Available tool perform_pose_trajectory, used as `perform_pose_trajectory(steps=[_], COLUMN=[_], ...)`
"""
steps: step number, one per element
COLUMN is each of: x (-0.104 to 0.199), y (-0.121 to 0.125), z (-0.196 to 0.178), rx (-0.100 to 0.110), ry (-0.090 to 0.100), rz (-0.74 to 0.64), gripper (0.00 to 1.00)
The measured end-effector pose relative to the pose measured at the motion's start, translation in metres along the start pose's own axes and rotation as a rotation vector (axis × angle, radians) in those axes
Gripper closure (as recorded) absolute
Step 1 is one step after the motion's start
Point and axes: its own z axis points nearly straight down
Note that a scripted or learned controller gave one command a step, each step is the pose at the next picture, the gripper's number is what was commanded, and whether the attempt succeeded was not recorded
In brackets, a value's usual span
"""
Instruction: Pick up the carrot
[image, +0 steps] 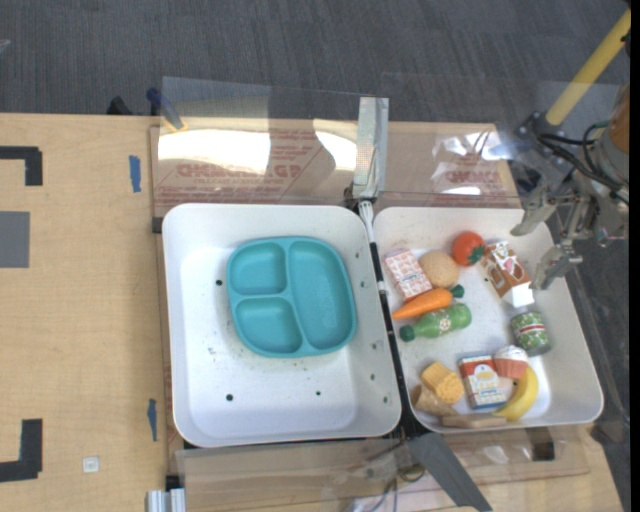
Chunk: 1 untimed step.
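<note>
— What sits nearest the camera in the right bin (585, 385)?

— A banana (521, 396) along the near edge, with a small carton (482, 381) just left of it and a yellow block, perhaps cheese (441, 383), beside that. A pink-topped cupcake (511, 361) touches the banana's upper end.

— And farther in?

— A green bottle (437, 322) lies on its side, and the carrot (424, 303) lies directly behind it, touching it, tip toward the divider between the bins. A green patterned can (529, 331) stands to the right.

— Beyond the carrot?

— A bread roll (438, 268), a pink checked packet (405, 272), a tomato (467, 247) and a small red-and-white box (508, 272).

— The left bin (190, 330)?

— It holds a teal divided plate (292, 296), three compartments.

— Where is the claw (556, 250)?

— Over the far right corner of the right bin, well apart from the carrot. Whether it is wide or narrow I cannot tell; nothing is visibly in it.

— Farthest back?

— Clear plastic sheeting (260, 150) on the cardboard-covered worktop (70, 300).
</note>
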Motion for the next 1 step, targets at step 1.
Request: perform_pose_trajectory(steps=[1], x=[0.0111], y=[0.0634], z=[0.1523], rx=[-0.003], ry=[0.007], rz=[0.132], gripper=[0.0])
